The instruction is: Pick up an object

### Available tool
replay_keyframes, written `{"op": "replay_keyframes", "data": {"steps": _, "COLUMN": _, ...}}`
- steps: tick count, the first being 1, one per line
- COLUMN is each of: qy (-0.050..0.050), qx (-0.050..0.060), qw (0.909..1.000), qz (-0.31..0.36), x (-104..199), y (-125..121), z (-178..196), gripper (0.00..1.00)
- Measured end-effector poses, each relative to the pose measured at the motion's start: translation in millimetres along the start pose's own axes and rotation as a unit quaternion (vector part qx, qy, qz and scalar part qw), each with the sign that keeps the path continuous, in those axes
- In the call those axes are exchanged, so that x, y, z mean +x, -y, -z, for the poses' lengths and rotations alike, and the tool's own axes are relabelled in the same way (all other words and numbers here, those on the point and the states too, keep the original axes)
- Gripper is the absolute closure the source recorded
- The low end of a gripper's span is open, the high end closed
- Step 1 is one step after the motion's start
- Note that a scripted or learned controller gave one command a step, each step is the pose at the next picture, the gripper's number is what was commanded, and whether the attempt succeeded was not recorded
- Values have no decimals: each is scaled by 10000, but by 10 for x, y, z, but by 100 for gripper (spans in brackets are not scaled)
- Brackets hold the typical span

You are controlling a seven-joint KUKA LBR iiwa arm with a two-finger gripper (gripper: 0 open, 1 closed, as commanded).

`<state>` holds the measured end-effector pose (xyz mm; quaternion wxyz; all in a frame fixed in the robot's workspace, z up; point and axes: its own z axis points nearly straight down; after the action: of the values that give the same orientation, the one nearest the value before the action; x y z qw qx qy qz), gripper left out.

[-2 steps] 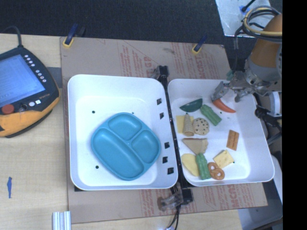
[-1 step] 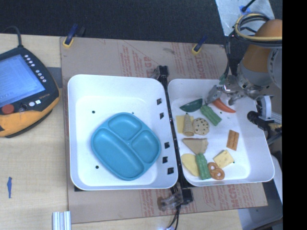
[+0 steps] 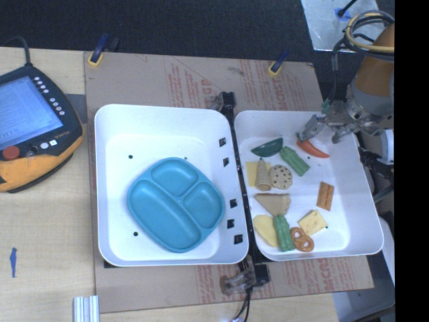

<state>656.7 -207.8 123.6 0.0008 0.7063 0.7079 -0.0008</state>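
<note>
Pick not done yet. End effector [image 3: 312, 134] low at top-right corner of right bin [image 3: 365, 210], directly over orange-red carrot [image 3: 313, 149]; likely target. Fingers' spread: cannot tell, contact with carrot unclear, nothing visibly lifted. Remaining: close, lift. Rest of toy food [image 3: 281, 200] lying in same bin; left bin [image 3: 107, 180] carrying blue tray [image 3: 175, 204]. Arm cut off at right edge; fingertips blurred.

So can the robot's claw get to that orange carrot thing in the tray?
Probably yes. The gripper hangs right over the orange carrot piece at the right bin's far edge, and nothing lies on top of it. The green pieces sit apart, to its left.
</note>
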Motion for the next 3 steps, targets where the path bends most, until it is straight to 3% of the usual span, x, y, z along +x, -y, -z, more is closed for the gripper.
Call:
{"op": "replay_keyframes", "data": {"steps": 1, "qy": 3, "qx": 5, "qw": 10000, "qz": 21, "x": 3, "y": -4, "z": 108, "gripper": 100}}
{"op": "replay_keyframes", "data": {"steps": 2, "qy": 3, "qx": 10, "qw": 10000, "qz": 24, "x": 4, "y": -2, "z": 103, "gripper": 0}}
{"op": "replay_keyframes", "data": {"steps": 3, "qy": -11, "qx": 29, "qw": 10000, "qz": 22, "x": 361, "y": 59, "z": -37, "gripper": 0}}
